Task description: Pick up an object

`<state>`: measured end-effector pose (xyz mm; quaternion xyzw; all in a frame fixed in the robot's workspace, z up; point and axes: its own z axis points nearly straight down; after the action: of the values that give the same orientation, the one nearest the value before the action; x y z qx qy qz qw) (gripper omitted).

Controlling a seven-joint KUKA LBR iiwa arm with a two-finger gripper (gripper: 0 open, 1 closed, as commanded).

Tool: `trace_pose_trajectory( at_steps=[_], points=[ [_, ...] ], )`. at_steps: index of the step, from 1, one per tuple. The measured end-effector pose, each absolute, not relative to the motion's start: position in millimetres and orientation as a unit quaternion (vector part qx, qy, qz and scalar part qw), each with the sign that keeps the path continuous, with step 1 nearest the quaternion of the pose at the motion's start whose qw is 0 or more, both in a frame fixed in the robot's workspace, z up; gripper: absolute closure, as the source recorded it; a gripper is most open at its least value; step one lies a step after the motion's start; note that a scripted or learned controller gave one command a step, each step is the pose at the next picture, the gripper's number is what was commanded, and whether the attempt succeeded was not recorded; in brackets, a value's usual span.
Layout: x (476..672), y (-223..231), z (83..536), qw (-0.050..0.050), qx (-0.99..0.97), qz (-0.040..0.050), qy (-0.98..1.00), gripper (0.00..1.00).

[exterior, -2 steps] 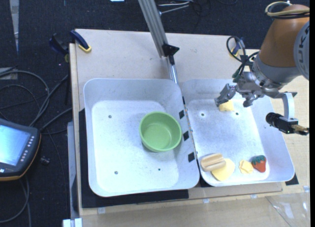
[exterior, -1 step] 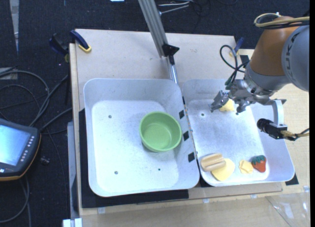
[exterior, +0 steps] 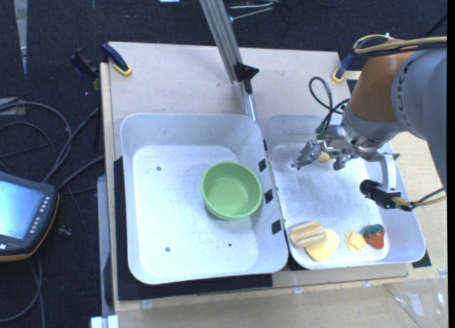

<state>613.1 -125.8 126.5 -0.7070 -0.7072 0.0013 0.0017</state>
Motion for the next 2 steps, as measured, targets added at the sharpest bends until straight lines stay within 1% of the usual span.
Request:
trace_pose_trajectory(
  at_steps=[1, 2],
  points=[
    [612.3, -125, 94, 0.001, -0.707, 0.0009, -0.707, 0.00],
    [613.3, -126, 106, 0.000, -0.707, 0.0000, -0.707, 1.00]
  ],
)
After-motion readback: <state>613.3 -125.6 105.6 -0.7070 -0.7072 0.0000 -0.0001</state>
